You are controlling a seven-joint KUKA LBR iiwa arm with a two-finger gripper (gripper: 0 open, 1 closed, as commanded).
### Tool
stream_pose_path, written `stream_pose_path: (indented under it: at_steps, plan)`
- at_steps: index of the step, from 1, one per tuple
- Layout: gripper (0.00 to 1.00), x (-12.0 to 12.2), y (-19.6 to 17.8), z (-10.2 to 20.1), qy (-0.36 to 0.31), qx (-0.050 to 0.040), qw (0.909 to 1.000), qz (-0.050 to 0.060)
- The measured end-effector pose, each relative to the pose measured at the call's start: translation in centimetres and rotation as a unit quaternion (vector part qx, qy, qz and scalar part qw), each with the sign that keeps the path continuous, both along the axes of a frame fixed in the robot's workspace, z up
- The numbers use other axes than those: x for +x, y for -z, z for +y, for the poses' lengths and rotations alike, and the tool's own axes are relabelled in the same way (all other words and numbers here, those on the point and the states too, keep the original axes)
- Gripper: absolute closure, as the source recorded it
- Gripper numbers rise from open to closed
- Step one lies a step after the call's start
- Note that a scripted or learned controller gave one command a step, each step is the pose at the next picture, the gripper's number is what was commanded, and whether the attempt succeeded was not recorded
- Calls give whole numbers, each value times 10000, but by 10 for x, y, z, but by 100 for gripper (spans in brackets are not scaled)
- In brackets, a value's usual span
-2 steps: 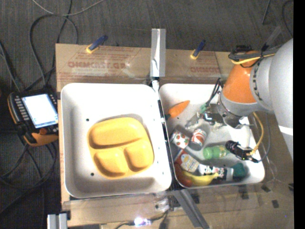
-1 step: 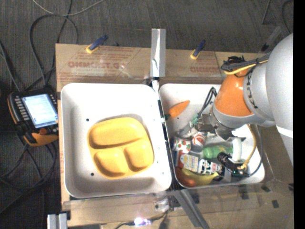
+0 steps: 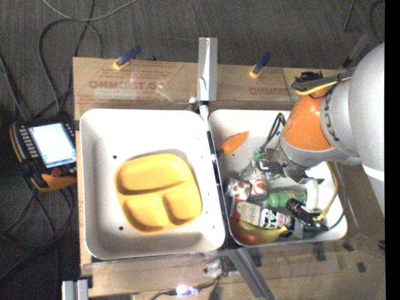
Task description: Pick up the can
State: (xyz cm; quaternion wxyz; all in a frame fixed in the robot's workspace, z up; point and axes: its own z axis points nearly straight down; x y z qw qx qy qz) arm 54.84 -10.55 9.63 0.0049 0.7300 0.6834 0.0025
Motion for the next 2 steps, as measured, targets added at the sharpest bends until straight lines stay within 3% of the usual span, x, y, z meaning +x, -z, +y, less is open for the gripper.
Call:
stream_pose_path:
  at_steps: [1,2]
  plan:
    - [100,32,-84,49,916,5,9958,87]
    - [100,5,-84,62,-792,10,9968,90]
